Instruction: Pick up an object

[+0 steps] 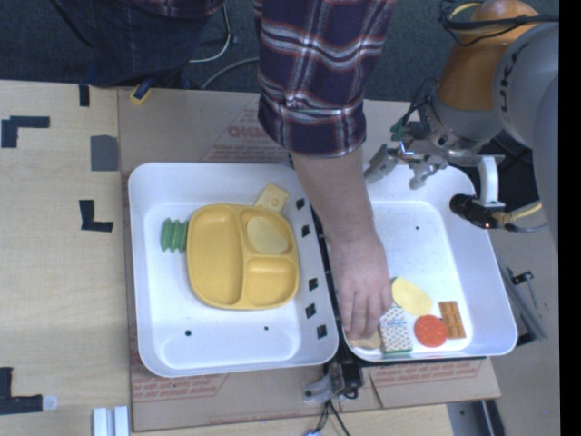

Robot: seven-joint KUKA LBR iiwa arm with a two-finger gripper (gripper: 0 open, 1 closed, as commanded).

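The gripper (pixel 406 157) hangs over the far rim of the right bin (pixel 454 221), just beyond that bin's far-left corner; its metal fingers look splayed apart with nothing between them. Behind it the grey arm (pixel 536 71) rises toward the far right of the right bin, the orange band (pixel 481 48) bulging above the wrist, the whole limb bent so the wrist points down and leftward at the bin's far edge.

Within the right bin, the far half of the white floor is bare. A person's hand (pixel 363 289) reaches down along the bin's left wall, the fingertips pressed near the near-left corner, the plaid sleeve (pixel 318 71) crossing over the divide between the two bins from the far side. The forearm takes up the left strip of the right bin.

The things to pick crowd the near edge of the right bin: a yellow oval piece (pixel 412 295) just right of the hand, a patterned small box (pixel 396 330) touching the near rim, a red round piece (pixel 431 331) beside it, and an orange-brown block (pixel 452 319) nearest the bin's near-right corner. A pale flat item under the fingertips is partly hidden.

Left of the right bin, the left bin (pixel 150 271) holds a yellow compartment tray (pixel 241 257), a green ridged piece (pixel 172 235) at its left side, and a pale yellow wedge (pixel 271 196) at its far edge
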